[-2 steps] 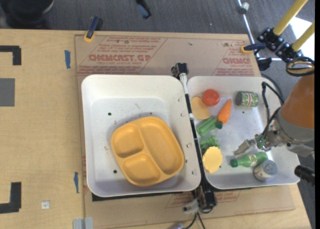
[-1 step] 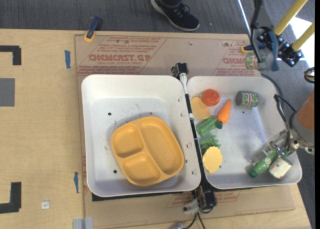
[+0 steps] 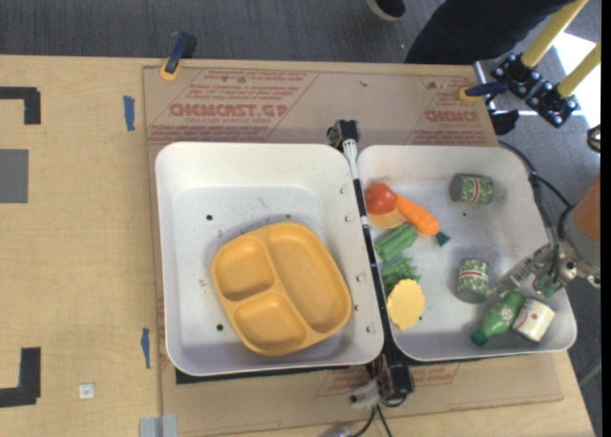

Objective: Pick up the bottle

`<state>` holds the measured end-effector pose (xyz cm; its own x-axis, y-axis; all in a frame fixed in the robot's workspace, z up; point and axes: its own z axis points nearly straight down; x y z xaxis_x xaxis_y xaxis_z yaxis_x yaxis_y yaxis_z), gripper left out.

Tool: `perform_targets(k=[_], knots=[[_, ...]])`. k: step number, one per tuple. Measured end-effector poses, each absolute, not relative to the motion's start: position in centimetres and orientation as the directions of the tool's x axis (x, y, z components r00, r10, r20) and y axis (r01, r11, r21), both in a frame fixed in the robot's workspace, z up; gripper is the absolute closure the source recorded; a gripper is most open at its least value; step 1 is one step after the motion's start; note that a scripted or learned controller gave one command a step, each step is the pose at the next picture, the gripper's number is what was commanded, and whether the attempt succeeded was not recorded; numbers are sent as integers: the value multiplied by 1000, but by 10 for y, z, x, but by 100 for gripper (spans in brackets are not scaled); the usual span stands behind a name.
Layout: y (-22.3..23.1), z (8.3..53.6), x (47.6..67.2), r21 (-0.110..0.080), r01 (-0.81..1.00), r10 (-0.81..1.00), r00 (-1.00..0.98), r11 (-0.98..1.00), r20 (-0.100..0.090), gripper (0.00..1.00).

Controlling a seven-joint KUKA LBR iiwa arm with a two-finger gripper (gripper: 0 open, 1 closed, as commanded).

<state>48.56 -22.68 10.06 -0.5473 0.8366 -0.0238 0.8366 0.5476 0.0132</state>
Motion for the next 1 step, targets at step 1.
perform_targets(k=[1], knots=[[-168, 91, 484, 10, 844, 844, -536, 536, -18, 100]])
